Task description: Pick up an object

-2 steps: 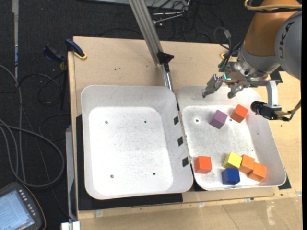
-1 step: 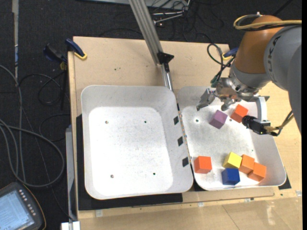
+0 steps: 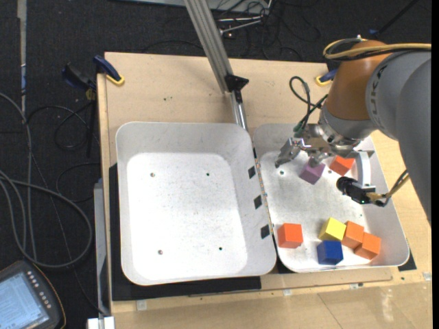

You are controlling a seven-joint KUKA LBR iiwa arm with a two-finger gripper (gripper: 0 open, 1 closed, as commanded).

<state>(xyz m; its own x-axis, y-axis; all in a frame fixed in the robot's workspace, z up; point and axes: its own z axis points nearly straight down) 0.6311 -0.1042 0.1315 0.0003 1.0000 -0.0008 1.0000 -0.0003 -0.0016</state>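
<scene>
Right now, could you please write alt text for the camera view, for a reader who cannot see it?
A grey arm's gripper hovers over the right bin, just above a purple block. Orange, yellow and blue blocks sit near that bin's front edge; the left bin lies alongside.

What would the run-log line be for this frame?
arm: over right white bin | gripper: above small purple block, grip unconfirmed | near front wall: orange cube, yellow cube, blue cube

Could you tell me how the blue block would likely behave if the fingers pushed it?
The blue block looks like a flat-faced cube, so it would probably slide, not roll. It seems rigid and likely light. The yellow block sits right beside it, so a push may shove that along too.
</scene>
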